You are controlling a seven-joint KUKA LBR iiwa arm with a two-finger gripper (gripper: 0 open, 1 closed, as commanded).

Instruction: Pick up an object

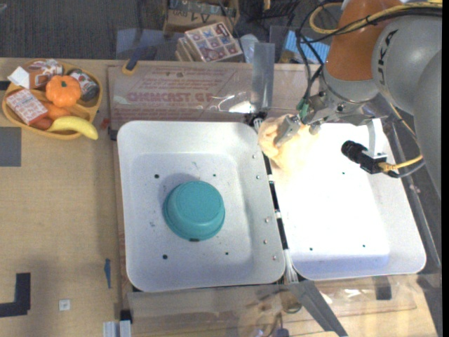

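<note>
Hovering at the right bin's (393,258) far-left corner, the gripper (289,130) meets a pale yellowish object (277,149); grip unclear. Next: lift and confirm hold.

You are looking down on a tan wooden counter (49,209). At its far left corner sits a yellow tray (14,111) of toy food, with a banana (74,126) and a small pumpkin (64,90). Beyond the counter's back edge, dark floor (63,12) carries cardboard boxes (200,5) and tangled cables (316,20).
</note>
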